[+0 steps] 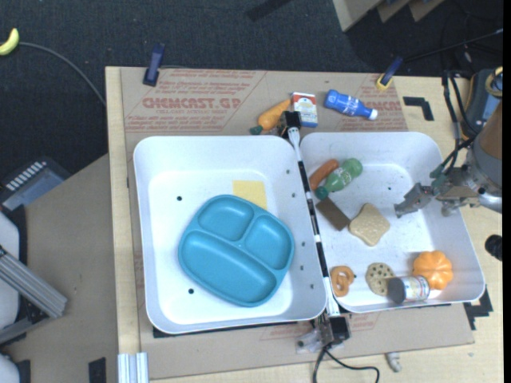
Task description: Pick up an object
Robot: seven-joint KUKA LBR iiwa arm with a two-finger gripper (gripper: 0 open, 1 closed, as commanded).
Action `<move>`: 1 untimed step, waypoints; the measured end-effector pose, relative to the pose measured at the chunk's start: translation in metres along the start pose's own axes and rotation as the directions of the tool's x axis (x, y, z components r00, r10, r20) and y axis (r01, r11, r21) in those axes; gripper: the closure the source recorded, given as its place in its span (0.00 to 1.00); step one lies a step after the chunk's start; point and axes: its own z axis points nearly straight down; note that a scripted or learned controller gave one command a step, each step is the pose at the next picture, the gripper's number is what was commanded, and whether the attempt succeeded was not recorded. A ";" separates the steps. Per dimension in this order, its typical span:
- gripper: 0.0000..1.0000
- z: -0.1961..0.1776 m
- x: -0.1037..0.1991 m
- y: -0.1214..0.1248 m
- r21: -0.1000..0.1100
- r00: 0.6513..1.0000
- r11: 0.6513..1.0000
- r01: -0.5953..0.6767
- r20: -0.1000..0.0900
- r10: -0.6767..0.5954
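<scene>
Arm reaches into the right bin (415, 146), toys waiting below.

The gripper (409, 204) hangs over bare floor in the bin's right half, fingers apart and holding nothing. Candidates lie close: the bread slice (370, 224) just to its left, the orange pumpkin (433, 268) toward the near wall. From where I stand, the bread looks the cleanest pick; centre over it, come straight down, and close across its narrow width, clear of the brown block (331, 212) beside it.
</scene>
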 end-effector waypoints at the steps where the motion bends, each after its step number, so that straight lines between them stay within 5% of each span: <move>1: 0.00 0.105 0.052 0.037 -0.001 1.000 1.000 0.001 -0.001 -0.001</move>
